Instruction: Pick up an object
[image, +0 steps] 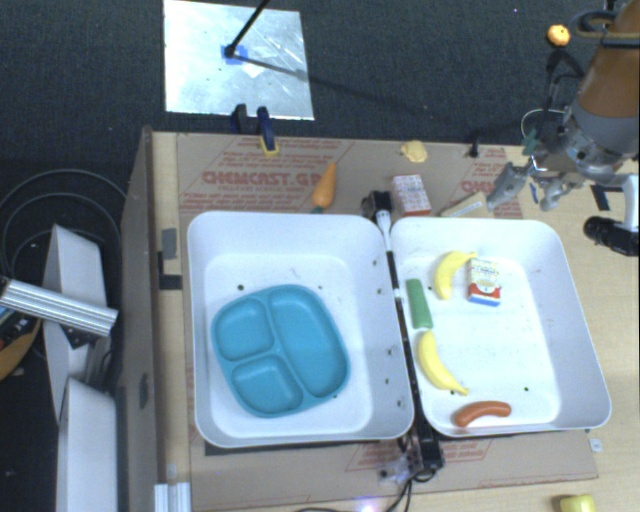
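The right bin (560, 330) holds a yellow banana (450, 272), a small red and white carton (485, 282), a green stick-shaped item (418, 303), a second banana (438, 362) and a reddish sausage (482, 411). My gripper (528, 186) hangs beyond the bin's far right corner, above the cardboard, well clear of all these objects. Its two fingers stand apart, open, with nothing between them.
The left bin (220, 250) holds a blue divided plate (280, 348). Behind the bins on the cardboard lie a carrot (324, 186), a small pink and white box (411, 194) and a yellow lump (414, 152). Blue clamps (255, 122) sit at the bench's far edge.
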